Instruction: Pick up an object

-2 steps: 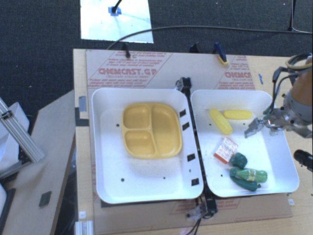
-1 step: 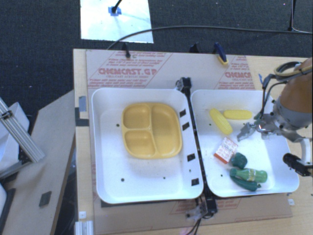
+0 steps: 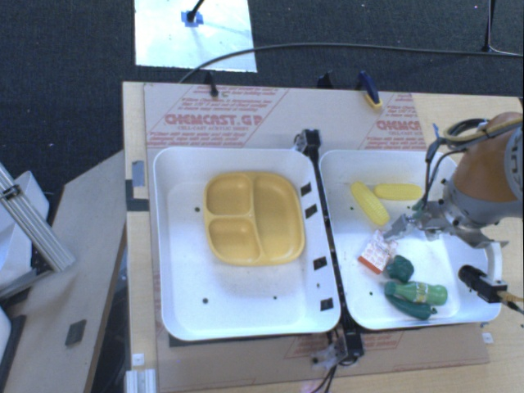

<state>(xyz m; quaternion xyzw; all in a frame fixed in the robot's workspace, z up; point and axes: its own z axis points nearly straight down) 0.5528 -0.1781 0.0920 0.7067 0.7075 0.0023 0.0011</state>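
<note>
lying nearest in the right bin (image 3: pixel 364 289), in front of the red-and-white packet (image 3: pixel 377 253), are green objects (image 3: pixel 417 293), outlines blurring together. the gripper (image 3: pixel 407 224) is hovering just beyond the packet, its opening impossible to tell. yellow pieces (image 3: pixel 370 202) are resting farther behind the packet.

Bright, even light washes out the left bin (image 3: pixel 184 297); focus is slightly soft.
</note>
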